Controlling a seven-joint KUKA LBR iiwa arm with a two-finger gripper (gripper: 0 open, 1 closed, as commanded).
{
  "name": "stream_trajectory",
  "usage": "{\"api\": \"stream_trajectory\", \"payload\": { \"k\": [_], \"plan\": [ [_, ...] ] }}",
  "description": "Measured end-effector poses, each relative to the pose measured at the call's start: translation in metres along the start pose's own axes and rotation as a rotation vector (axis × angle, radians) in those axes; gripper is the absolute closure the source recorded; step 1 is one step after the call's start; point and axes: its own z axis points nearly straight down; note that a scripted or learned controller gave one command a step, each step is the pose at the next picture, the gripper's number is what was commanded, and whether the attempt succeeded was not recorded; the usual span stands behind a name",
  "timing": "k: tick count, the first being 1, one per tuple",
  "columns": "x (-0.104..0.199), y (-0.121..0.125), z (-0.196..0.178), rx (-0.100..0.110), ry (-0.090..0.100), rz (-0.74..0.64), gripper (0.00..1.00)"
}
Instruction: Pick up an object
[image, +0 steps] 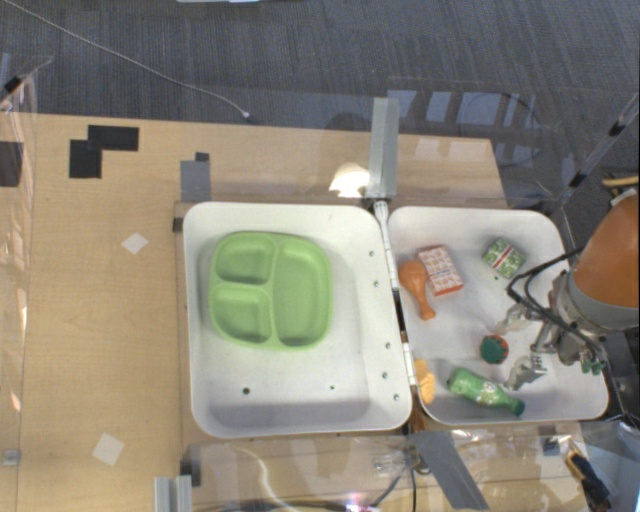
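Landmark: the right bin (560, 235), a shallow white tray; every place below is given against it.
My arm: I reach in over the right bin's right rim; the orange band sits above that rim and the grey wrist hangs over the bin's right half.
My end effector (515, 350): it is over the lower right part of the right bin's floor, with its two fingers spread apart. One fingertip (506, 322) is above the other (523, 378), and nothing is clamped between them.
Green-and-red ball (493, 348): it rests on the right bin's floor, just left of the gap between my fingertips. I cannot tell whether either fingertip touches it.
Green bottle (485, 390): it lies on its side near the right bin's lower rim, below the ball and close to my lower fingertip.
Orange drumstick toy (417, 285): it lies in the left part of the right bin, near the dividing rim.
Red-and-white carton (440, 270): it lies in the upper middle of the right bin, just right of the drumstick toy.
Green-and-white packet (503, 257): it lies in the upper right part of the right bin, well apart from my end effector.
Yellow piece (426, 383): it sits at the right bin's lower left corner.
Left bin (200, 330): it adjoins the right bin's left rim and bears a green divided plate (270, 290).
Surface (90, 300): light wood, extending left of both bins.
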Motion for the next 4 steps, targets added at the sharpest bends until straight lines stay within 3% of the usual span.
{"api": "stream_trajectory", "payload": {
  "k": [1,2,3,4],
  "plan": [
    [-0.008,0.001,-0.020,0.005,-0.025,-0.010,1.00],
    [0.003,0.052,-0.132,0.000,-0.022,0.291,1.00],
    [0.006,0.180,-0.116,-0.005,-0.013,0.519,1.00],
    [0.039,0.190,-0.114,-0.004,-0.010,1.086,1.00]
  ]
}}
